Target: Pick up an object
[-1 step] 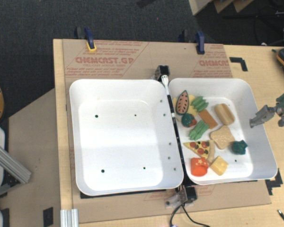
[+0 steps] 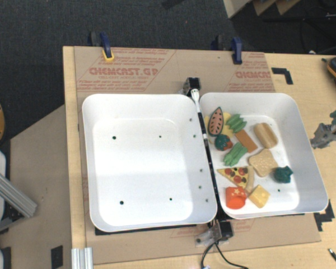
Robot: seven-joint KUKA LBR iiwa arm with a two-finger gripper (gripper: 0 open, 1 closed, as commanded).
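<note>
The right white bin (image 2: 302, 150) holds several toy foods. A watermelon slice (image 2: 215, 121) lies at its far left, with a green vegetable (image 2: 236, 123) and an orange block (image 2: 246, 140) beside it. A tan bread roll (image 2: 265, 135) and a toast slice (image 2: 261, 162) sit in the middle. A dark green lump (image 2: 282, 174) rests to their right. A pizza slice (image 2: 236, 175), a red tomato (image 2: 236, 197) and a yellow cheese wedge (image 2: 259, 196) lie near the front.
The left white bin (image 2: 145, 156) adjoins the right one along a black hinge strip (image 2: 204, 144). Blue clamps (image 2: 106, 45) (image 2: 236, 49) hold the brown board at the back. A small grey metal piece (image 2: 325, 132) sits by the right edge. Cables (image 2: 215, 245) run off the front.
</note>
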